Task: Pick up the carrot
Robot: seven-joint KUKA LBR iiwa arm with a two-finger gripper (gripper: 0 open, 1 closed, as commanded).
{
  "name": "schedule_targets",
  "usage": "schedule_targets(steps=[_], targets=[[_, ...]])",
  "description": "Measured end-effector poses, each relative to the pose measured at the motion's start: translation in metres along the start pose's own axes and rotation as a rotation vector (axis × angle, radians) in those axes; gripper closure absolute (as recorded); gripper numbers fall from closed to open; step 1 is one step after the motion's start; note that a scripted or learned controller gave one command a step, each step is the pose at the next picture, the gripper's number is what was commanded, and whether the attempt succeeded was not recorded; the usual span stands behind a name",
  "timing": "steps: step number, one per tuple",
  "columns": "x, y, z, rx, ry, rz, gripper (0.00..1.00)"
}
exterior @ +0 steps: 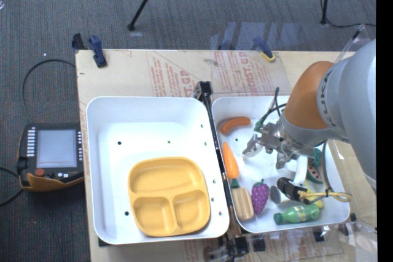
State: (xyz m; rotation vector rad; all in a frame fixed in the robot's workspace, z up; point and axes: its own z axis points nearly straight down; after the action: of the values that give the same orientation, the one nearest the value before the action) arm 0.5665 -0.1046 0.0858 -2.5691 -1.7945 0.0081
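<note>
Camera view looks down at a slant on the bench (pixel 153 73), where two shallow white bins sit side by side. The left bin (pixel 104 132) carries a yellow divided plate (pixel 169 196) toward its near side. The right bin (pixel 245 107) holds the toys.

The carrot (pixel 230 161) lies flat on the floor of the right bin, close beside its left wall and running roughly along it, with its green stub at the near end. Past its far end lies an orange-brown sausage (pixel 235 124). Beyond its near end lies a tan bread-like piece (pixel 242 203), with a purple bunch of grapes (pixel 260 195) next to that. A green bottle (pixel 298 214) lies on its side by the near right corner, and a watermelon slice (pixel 316 167) sits by the right wall.

The grey arm with its orange band reaches in from the right. The hand (pixel 267 153) hangs over the middle of the right bin, to the right of the carrot and apart from it. It looks open, with bare white bin floor showing in the gap and nothing gripped.
</note>
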Motion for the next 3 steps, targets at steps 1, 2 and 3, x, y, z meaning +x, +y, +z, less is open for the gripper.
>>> schedule_targets(steps=[1, 2, 3], targets=[[0.047, 0.063, -0.002, -0.003, 0.0, 0.149, 0.0], [0.019, 0.0, 0.0, 0.0, 0.0, 0.314, 0.0], [0.042, 0.059, -0.002, -0.003, 0.001, 0.415, 0.0]])
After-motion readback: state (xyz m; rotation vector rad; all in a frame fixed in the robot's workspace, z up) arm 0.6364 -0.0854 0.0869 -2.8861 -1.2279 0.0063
